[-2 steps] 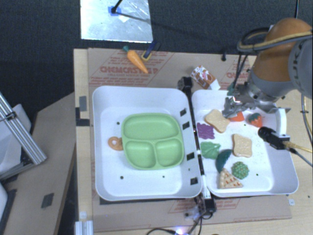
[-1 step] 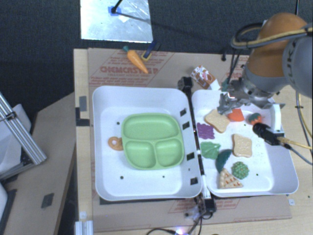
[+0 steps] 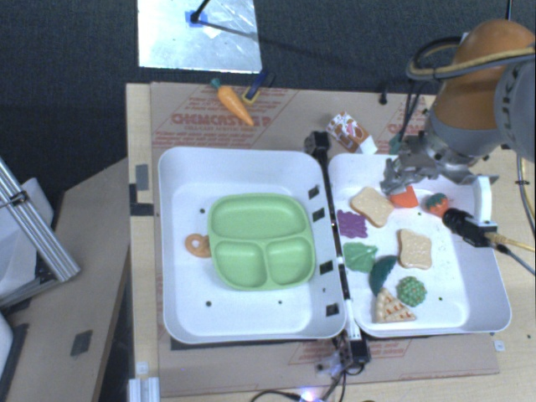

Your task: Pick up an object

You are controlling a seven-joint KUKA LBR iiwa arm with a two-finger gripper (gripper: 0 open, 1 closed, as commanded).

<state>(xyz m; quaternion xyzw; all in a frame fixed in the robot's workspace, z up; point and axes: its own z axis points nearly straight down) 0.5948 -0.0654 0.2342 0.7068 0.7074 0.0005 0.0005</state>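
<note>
A: Gripper [image 3: 404, 177], item one: hanging low over the far end of the right bin [image 3: 494, 304], directly above an orange toy piece [image 3: 405, 198]. Claw state: I cannot tell whether it is released or clenched, since the wrist is blocking the tips from this high angle.

B: Progress entry?

A: Pick not done, judging by how things are lying. Orange piece is sitting on the bin floor just under the gripper, between the bread slice [image 3: 371, 205] and the small red-and-green piece [image 3: 435, 202]. Nothing is visibly rising with the arm. Closing, lifting and clearing the rim are all remaining, in my reading.

B: Other stock in that bin?

A: Purple piece [image 3: 351, 222], green leaf [image 3: 360, 255], dark teal piece [image 3: 382, 271], second toast slice [image 3: 414, 249], green round piece [image 3: 410, 291], pizza wedge [image 3: 392, 307]. All lying loose and apart.

B: Left bin [image 3: 180, 216]?

A: Holding a green divided plate [image 3: 260, 239], with a small pretzel [image 3: 198, 245] just beside it.

B: Surface and room?

A: Both bins are resting on printed cardboard [image 3: 276, 111] over a pale bench. A toy carrot [image 3: 234, 105] and a small packet [image 3: 347, 131] are lying beyond the bins. A shiny foil sheet [image 3: 198, 25] is sitting farther back on dark carpet [image 3: 59, 74].
</note>
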